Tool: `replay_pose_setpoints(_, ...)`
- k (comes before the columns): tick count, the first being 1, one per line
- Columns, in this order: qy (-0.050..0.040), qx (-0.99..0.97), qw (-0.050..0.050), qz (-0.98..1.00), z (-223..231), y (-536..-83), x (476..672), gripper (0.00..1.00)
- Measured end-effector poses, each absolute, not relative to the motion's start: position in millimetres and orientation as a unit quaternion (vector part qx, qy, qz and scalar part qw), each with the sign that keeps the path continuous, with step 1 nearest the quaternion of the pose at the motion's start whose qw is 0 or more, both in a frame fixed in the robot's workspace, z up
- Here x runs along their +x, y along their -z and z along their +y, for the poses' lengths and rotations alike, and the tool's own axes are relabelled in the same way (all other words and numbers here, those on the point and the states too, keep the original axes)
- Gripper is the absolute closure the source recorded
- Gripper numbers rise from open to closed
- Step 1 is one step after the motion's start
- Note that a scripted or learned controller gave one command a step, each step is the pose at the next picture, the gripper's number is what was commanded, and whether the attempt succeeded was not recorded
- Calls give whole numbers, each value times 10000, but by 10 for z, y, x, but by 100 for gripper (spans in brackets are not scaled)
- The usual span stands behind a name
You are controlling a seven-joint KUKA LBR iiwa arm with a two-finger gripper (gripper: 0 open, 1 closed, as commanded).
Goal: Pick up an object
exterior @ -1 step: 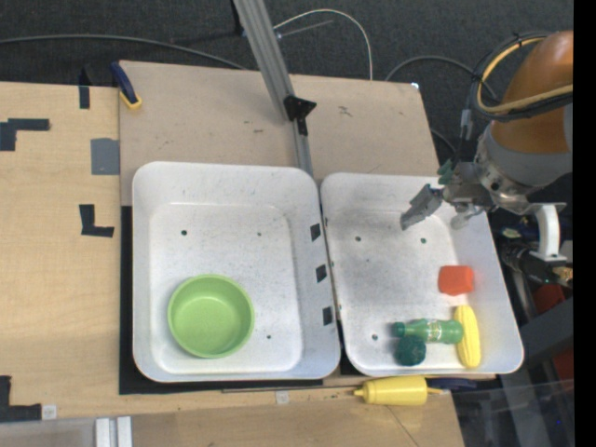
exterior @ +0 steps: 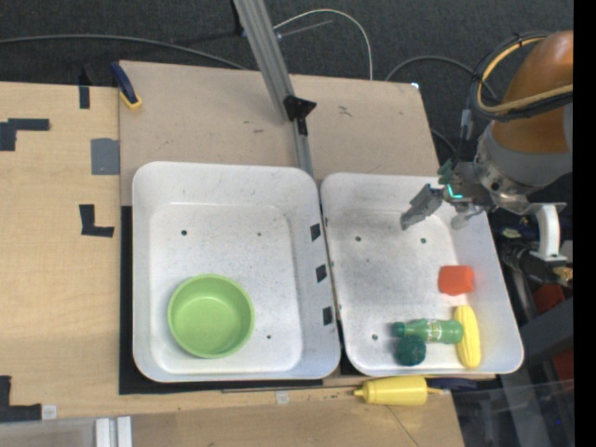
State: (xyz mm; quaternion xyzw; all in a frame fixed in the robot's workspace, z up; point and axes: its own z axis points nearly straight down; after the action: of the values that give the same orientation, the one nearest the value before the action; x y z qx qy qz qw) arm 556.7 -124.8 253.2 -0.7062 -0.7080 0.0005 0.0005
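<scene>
Objects for picking sit in the right bin (exterior: 372, 277), all in its near-right part: an orange block (exterior: 455, 279) close to the right wall, a yellow banana-shaped piece (exterior: 467, 334) nearer the front, a green bottle (exterior: 428, 331) lying on its side with one end touching the yellow piece, and a dark teal lump (exterior: 409, 350) just beside the bottle on its near side. Gripper (exterior: 436, 203) hangs over the far-right part of that bin, well apart from all four objects, angled toward the left; nothing between its fingers, and whether they are spread or pressed together can't be told from this angle. Grey arm with orange band (exterior: 540, 68) comes in from the right edge. Left bin (exterior: 158, 194) holds a light green bowl (exterior: 210, 315), upright, in its near-left area. A yellow item (exterior: 396, 391) lies on the bench just outside the near wall of the right bin. A grey metal pole (exterior: 265, 40) slants from the far side down to the gap between the bins. Cables run over the dark floor at the far side.
</scene>
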Motion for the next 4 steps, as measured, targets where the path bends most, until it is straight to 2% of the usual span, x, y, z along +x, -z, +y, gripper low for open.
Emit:
replay_pose_setpoints(3,-22,-7066,22,-7076,-1176,-1196,5511,0)
replay_pose_setpoints(4,-13,-7063,15,-7079,-1173,-1319,5518,100)
